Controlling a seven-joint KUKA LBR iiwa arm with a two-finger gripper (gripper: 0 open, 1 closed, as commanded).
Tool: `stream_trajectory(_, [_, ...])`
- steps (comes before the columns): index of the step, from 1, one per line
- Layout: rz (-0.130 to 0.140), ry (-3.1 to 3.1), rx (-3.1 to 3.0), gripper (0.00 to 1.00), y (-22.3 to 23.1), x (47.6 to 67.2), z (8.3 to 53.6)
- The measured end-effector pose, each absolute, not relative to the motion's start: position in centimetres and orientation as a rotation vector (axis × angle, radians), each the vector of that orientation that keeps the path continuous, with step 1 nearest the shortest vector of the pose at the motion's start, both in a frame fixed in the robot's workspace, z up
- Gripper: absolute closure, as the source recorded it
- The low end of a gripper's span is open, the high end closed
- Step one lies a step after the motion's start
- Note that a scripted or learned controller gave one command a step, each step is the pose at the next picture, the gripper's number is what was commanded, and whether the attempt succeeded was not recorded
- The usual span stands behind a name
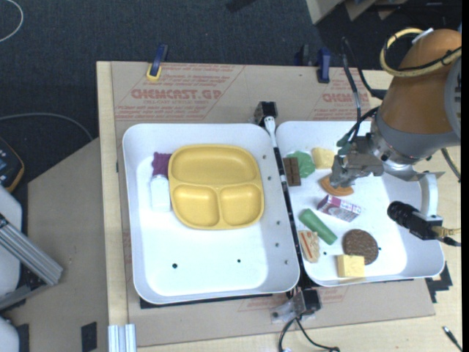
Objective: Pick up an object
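On the worktop [110, 196] two bins sit side by side. The left bin [212, 270] holds a divided tray [216, 184] toward its back, a small bottle [159, 193] touching the tray's left. In the right bin [410, 262], a cookie [360, 245] lies near the front with a cheese block [351, 265] just before it.

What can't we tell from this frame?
- Gripper: whether it is open or shut; seen from above in the camera view, its own body covers the tips.
- Orange item: mostly hidden under the gripper.
- Purple thing and white thing in the left bin: partly behind the yellow tray, identity unclear.
- Wrapped packet: label too small to read.
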State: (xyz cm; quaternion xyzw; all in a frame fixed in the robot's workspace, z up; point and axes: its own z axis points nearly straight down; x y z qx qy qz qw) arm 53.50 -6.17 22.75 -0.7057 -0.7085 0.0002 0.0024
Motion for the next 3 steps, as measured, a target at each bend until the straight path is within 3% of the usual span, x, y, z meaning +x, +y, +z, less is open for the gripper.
stream_trajectory(1, [0.001,-2.224,-2.212,1.00,-0.9,51.9,23.3])
stream_trajectory(2, [0.004,-2.223,-2.210,1.00,4.3,48.3,22.3])
stream_trajectory(3, [-0.002,-2.224,-2.220,1.00,4.7,49.5,22.4])
